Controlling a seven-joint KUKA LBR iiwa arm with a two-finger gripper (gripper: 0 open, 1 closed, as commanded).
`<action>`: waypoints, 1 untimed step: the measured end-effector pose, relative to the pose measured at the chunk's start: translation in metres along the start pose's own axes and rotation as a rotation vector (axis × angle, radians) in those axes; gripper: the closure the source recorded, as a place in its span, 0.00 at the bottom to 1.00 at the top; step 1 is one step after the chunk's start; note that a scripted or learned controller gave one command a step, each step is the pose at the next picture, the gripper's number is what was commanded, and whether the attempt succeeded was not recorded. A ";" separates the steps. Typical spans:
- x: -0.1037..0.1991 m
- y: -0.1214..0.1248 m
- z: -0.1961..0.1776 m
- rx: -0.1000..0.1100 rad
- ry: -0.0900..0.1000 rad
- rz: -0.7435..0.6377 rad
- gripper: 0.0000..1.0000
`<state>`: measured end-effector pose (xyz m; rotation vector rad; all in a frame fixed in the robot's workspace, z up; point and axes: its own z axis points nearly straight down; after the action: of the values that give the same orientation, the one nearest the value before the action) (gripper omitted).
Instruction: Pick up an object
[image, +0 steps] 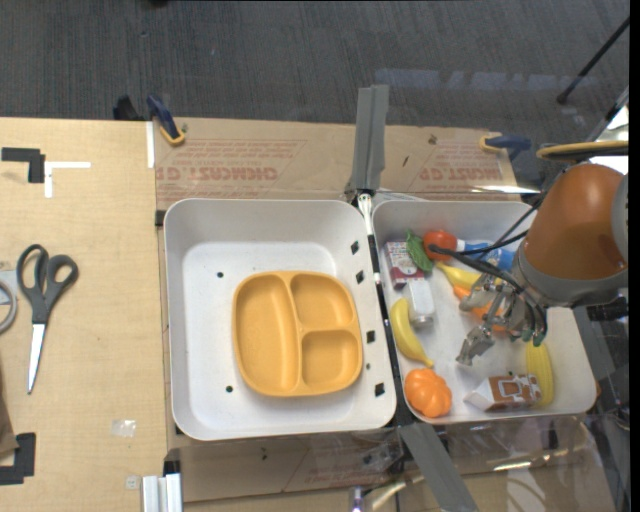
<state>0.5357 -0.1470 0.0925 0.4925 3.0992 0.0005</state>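
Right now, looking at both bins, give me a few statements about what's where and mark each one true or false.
1. The yellow divided plate lies in the left bin. True.
2. The scissors lie inside the right bin. False: they lie on the bench, left of both bins.
3. The claw is over the right bin. True.
4. The orange fruit sits on the plate. False: it sits in the right bin, below the banana.

My view is bright and evenly lit, shadows soft; glare whitens the top right corner, and detail stays slightly grainy.
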 end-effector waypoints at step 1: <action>-0.050 0.046 -0.001 0.000 -0.002 0.136 0.00</action>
<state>0.5973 -0.1186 0.0936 0.7011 3.0569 0.0002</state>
